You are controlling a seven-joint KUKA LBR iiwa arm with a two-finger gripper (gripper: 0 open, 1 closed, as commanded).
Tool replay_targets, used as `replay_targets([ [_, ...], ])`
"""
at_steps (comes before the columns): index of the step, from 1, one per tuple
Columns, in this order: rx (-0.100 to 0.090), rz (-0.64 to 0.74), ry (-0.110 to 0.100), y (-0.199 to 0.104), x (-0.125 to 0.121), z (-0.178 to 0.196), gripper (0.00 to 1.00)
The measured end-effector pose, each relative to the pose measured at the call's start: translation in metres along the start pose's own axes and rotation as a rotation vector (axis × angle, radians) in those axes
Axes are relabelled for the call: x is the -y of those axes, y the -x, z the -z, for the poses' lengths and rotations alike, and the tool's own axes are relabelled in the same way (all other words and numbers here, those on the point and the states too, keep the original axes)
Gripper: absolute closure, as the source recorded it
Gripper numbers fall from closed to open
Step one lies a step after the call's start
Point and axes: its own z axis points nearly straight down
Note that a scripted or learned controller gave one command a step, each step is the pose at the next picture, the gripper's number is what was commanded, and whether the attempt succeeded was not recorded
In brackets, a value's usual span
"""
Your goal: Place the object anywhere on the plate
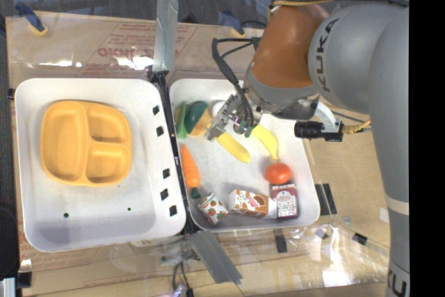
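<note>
From my feed I see the arm (327, 52) reaching in over the right bin (208, 90), its jaws (229, 120) low above the bin's upper middle. I cannot tell how the jaws stand; the metal parts there are too tangled with what lies beneath. A yellow banana-shaped piece (233, 147) lies just below the jaws, touching or nearly so, and a second yellow piece (267, 140) sits just beside them on the arm's side. To the far side of the jaws, toward the bin divider, a green item (189, 115) with a yellow one (201, 126) against it rests close by. Further below the jaws lies a red tomato (279, 172), and beyond it, along the bin's lower wall, three small cartons (249, 203) stand in a row. An orange carrot (190, 167) lies along the divider, below and away from the jaws. The yellow divided plate (85, 142) sits in the left bin (42, 226), well apart from the jaws, across the divider, on the surface.
</note>
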Motion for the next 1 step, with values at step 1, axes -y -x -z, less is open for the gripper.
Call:
replay_targets([
  [1,0.006,0.251,0.002,-0.0191,-0.0321,0.0563,1.00],
])
